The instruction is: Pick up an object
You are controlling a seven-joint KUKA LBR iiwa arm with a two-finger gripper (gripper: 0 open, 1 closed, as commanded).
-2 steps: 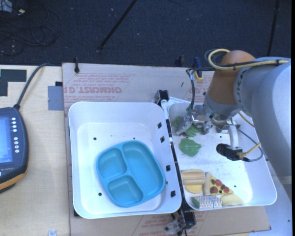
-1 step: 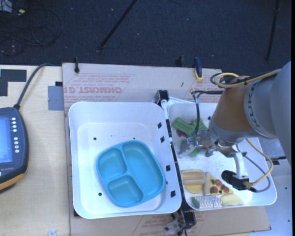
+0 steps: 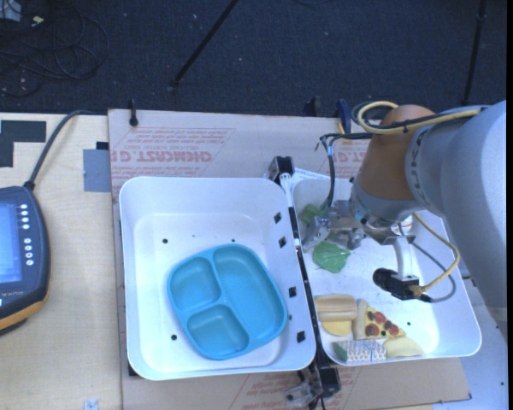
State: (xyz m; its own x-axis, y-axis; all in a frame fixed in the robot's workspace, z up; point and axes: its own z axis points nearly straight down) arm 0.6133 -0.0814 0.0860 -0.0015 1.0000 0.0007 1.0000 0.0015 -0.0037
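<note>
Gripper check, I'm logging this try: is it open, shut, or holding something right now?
Gripper: cannot be told; it sits low in the right bin at the green object.

One fixed camera looks down at a slant on both bins

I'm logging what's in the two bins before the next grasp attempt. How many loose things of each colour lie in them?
Blue: 1, the divided plate in the left bin.
Green: 1, the soft lump by the gripper.
Yellow or tan: 3, toy food pieces in the right bin.
Total: 5, though the cluster is hard to separate.
</note>
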